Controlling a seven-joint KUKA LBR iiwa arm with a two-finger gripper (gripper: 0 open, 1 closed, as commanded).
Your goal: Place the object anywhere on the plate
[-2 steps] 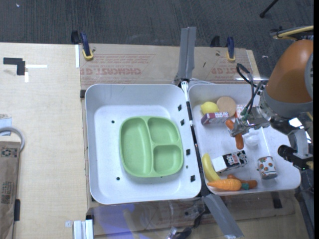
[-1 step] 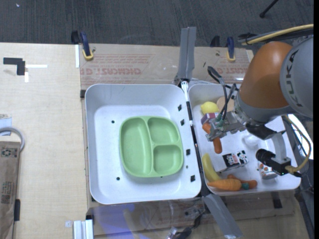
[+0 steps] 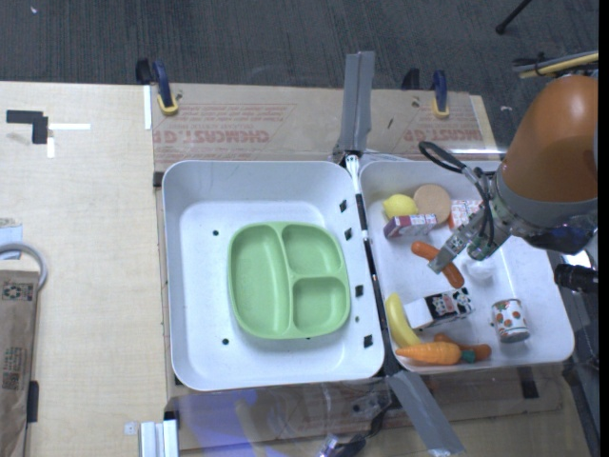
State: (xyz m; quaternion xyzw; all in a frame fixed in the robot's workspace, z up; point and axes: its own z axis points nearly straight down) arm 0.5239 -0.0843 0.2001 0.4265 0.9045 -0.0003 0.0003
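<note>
Right now I'm seeing the tool (image 3: 455, 255) hanging low in the right bin (image 3: 533, 350), its tips sitting on a small orange carrot (image 3: 440, 258); I can't tell how wide it is standing. The green plate (image 3: 287, 279) is lying in the left bin (image 3: 190, 255), well apart.

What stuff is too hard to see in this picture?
- Hand, camera view: too small and blurry to tell whether it grips anything.
- Small carrot: partly hidden under the hand.
- Can: label too small to read.
- Brown bag: cut off by the left edge.
- Green plate: fully visible.
</note>
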